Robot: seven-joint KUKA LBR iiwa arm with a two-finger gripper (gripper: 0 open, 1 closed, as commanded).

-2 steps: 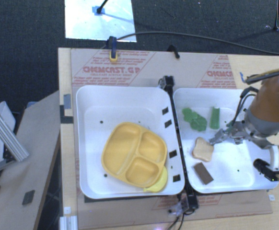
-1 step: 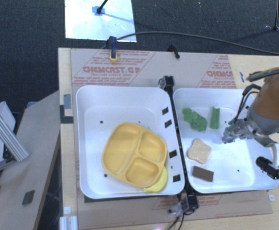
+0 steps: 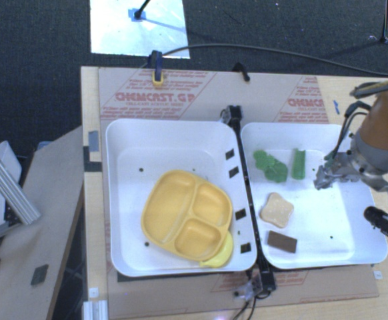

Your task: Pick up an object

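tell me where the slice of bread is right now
The slice of bread lies in the right bin, near its left wall, just above the brown block and below the green items.

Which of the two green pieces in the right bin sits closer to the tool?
The narrow upright green block: it lies between the lumpy green piece and the tool, so it is nearer.

- The arm [image 3: 381,135] is grey, with a broad orange band above the wrist.
- Thin dark cables loop along its left side.
- The gripper [image 3: 322,179] is small, grey metal, with a blurred tip.
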